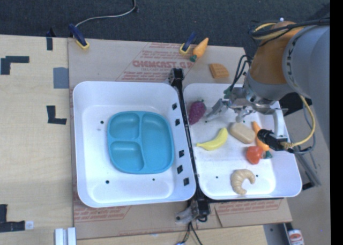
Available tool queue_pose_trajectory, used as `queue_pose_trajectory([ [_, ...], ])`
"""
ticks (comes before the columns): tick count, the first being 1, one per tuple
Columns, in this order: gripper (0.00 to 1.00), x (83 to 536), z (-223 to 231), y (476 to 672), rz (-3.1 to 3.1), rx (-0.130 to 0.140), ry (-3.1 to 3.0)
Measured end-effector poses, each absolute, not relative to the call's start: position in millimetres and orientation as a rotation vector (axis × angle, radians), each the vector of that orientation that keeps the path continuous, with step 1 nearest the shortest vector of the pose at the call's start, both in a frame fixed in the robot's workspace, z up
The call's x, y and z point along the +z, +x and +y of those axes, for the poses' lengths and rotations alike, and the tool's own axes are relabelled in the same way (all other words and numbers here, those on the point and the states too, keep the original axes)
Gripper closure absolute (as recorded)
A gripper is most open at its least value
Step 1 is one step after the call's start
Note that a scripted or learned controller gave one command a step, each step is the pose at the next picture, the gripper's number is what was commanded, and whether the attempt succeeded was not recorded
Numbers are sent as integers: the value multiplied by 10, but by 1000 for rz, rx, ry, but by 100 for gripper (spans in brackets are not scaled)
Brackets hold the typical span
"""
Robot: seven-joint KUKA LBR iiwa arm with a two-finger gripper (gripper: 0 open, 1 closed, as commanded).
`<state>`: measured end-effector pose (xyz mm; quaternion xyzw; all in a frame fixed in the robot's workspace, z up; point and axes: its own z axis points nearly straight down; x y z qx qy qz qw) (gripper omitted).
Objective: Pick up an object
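White bins sit side by side on the cardboard-covered bench (pixel 107 67). Left bin (pixel 86 131) holds a blue divided plate (pixel 141 142), lying flat near the middle. Right bin (pixel 284 182) has the toy food: purple grapes (pixel 196 111) at the upper left by the divider, yellow banana (pixel 214 140) below them, beige block (pixel 241 133) right of the banana, red tomato (pixel 254 154) and orange carrot (pixel 259 134) near the right wall, croissant (pixel 243 179) toward the front.

Arm (pixel 284 61) comes in from the right, orange band over the bin's upper right corner. Gripper (pixel 231 108) hangs above the bin's upper middle, between grapes and beige block, just above the block. Fingers look spread apart, nothing between them. No object lifted; all pieces rest on the bin floor.

Outside the bins: orange-brown piece (pixel 218 71) on the cardboard behind the right bin, small carrot-like toy (pixel 200 48) by the clamp at the back edge.
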<state>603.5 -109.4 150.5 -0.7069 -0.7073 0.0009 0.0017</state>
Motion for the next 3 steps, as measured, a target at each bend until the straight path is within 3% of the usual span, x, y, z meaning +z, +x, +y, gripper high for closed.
queue_pose_trajectory([
  [1,0,862,-1031,5800,-2223,-2,-2221],
  [2,100,960,-1040,5806,-2225,-3,-2224],
  [3,100,1841,-206,5642,-2223,0,-2218],
])
